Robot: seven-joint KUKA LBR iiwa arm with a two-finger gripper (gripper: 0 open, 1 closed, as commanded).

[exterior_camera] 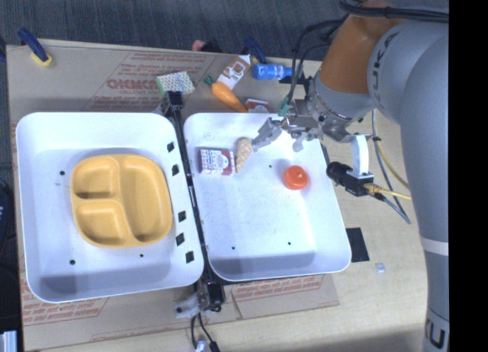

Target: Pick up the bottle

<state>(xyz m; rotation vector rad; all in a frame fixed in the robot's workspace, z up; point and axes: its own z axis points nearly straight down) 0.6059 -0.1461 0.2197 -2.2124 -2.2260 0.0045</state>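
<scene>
Bottle [229, 75] lies outside the bins, long axis slanted, cap upper-right; fingers' [267, 133] state unclear.

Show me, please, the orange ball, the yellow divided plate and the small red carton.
orange ball [296, 177], camera view, its top.
yellow divided plate [145, 190], camera view, its large compartment.
small red carton [215, 161], camera view, its face.

Yellow tray [120, 198], orange ball [296, 177]

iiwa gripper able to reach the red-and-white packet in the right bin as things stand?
Probably yes. The packet lies flat on the floor of the right bin with nothing on top, and the gripper is close by. A tan cone-shaped item lies between them and may get bumped.
</scene>
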